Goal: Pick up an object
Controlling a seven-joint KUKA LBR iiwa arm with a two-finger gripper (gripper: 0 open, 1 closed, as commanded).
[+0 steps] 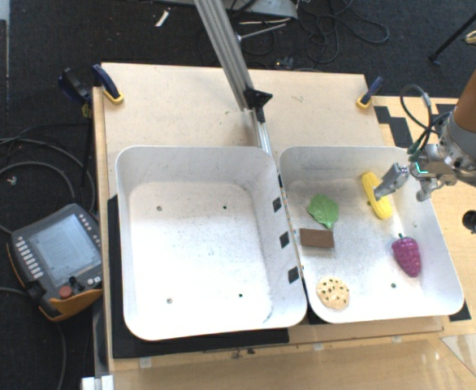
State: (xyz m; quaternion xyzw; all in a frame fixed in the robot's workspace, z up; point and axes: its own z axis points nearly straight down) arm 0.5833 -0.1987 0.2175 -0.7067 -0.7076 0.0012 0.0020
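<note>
The right bin [368, 162] holds five small objects. A yellow banana-like piece [374, 195] lies near its far right side. A green leaf shape [323, 210] sits by the divider, with a brown block [316, 238] just in front of it. A purple grape cluster [407, 255] rests near the right wall, and a round cookie [333, 292] lies at the front. My gripper [408, 184] hangs over the bin's right edge, just right of the yellow piece, its two fingers spread apart with nothing between them.
The left bin [140, 218] sits beside the right one. A slanted metal pole [226, 43] rises from between the bins at the back. Clamps [108, 84] mark the bench's far corners. A teach pendant [55, 254] lies off the bench's left.
</note>
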